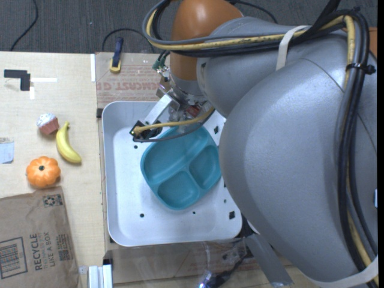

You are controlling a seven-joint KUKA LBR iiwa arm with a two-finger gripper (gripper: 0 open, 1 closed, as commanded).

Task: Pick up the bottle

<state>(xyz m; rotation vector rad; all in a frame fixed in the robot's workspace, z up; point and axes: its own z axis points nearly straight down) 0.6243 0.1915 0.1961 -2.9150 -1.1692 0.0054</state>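
Grey arm over white bin; teal divided plate inside

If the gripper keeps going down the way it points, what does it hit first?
Probably the far rim of the blue tray in the white bin. The gripper hangs right above that edge, pointing down. Depth is unclear from this slant, so it may land on bin floor beside it.
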